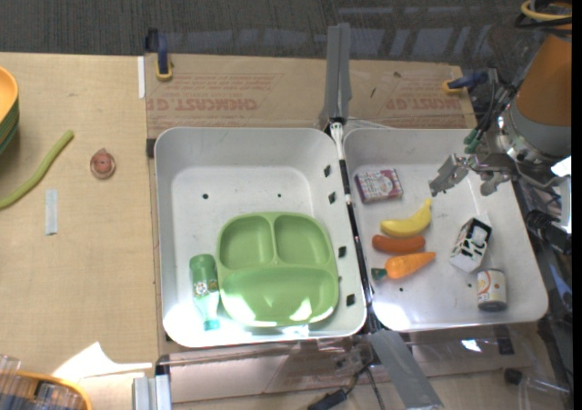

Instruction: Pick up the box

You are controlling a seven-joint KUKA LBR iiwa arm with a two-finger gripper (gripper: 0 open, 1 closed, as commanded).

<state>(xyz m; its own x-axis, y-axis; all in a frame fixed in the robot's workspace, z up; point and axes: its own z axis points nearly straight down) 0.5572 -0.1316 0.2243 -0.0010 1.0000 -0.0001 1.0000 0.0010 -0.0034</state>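
Box [378, 185]: it is seen lying flat on the floor of the right bin [436, 301], just up and to the left of the banana [407, 218] and apart from it. Its top face is pale pink to white, with a darker pink edging and printing too small to be read. Its long side is set roughly across the picture, slightly tilted. Nothing is resting on it, and nothing is touching it.

In the camera view the arm [551, 81] is seen reaching in from up and to the right of the banana, its orange band above a grey wrist. The gripper [457, 172] is held up and to the right of the banana, at about the box's height in the picture and well to the right of the box. Nothing is seen held in it. Whether it is open or closed cannot be told, as its tip is small and blurred against the white floor.

A red-orange sausage [398, 243] is lying just below the banana, and a carrot [407, 265] below that. A black-and-white carton [470, 245] is found to the right of the banana, with a small can [491, 290] further down and right. Well to the left of the banana, in the left bin [182, 163], a green divided plate [273, 267] is seen, with a green bottle [204, 290] just beside its left edge.
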